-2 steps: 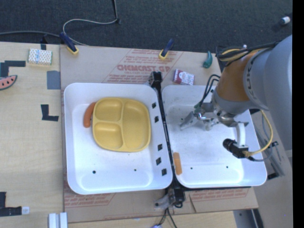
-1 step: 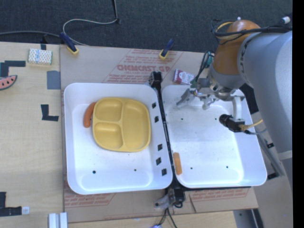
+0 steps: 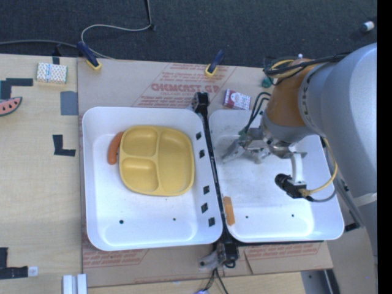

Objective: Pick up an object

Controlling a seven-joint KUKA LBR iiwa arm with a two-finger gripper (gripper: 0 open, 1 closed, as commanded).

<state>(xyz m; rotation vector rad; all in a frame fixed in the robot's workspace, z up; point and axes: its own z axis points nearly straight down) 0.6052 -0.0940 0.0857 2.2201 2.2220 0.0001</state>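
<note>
A sponge point(image 3: 51, 73) and a watermelon-slice toy point(image 3: 10, 105) are seen on the bench at the far left, well apart from the bins. The left bin point(image 3: 104, 225) is occupied by a yellow divided plate point(image 3: 157, 160), lying flat in its upper half — an orange sausage point(image 3: 113, 148) is tucked against the plate's left edge. On the black divider point(image 3: 210, 164) between the bins, near its lower end, a small orange carrot-like piece point(image 3: 228, 210) is laid, just inside the right bin point(image 3: 318, 222). Behind the bins, two clamps point(image 3: 89, 55) are fixed to the cardboard, and a small red-and-white packet point(image 3: 236, 99) is placed just above the right bin. The gripper point(image 3: 236, 149) is lowered into the right bin's upper left part, pointing toward the divider; whether its fingers are apart or together cannot be told — nothing is seen between them. The arm point(image 3: 331, 97) is extended in from the right.
</note>
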